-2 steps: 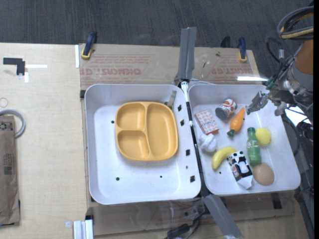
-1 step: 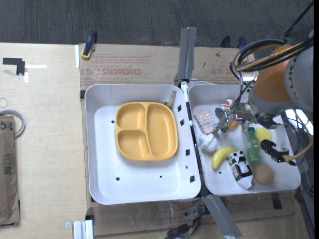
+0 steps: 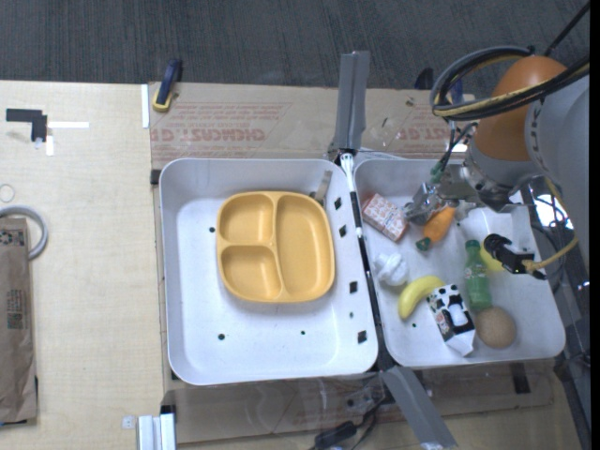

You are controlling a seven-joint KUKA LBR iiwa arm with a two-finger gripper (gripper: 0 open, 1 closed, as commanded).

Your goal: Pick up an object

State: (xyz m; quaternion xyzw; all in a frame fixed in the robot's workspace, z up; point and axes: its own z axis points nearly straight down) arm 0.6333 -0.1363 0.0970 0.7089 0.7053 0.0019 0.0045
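Claw (image 3: 429,198) sits low in the right white bin (image 3: 525,345), near its back edge, right over the orange plastic carrot (image 3: 436,225). Honestly can't tell whether it's grabbing anything.

Bench with two white bins and a few loose items

The pale wooden bench (image 3: 84,251) carries the left bin (image 3: 178,279) and the right bin (image 3: 534,340) side by side, touching along a shared edge, with a brown cardboard sheet (image 3: 244,120) under their far side. A blue-and-yellow tool (image 3: 168,84) lies at the cardboard's far left corner. On the bare bench to the left lie a small black bracket (image 3: 28,120), a grey ring (image 3: 33,228) and a brown paper bag (image 3: 14,326).
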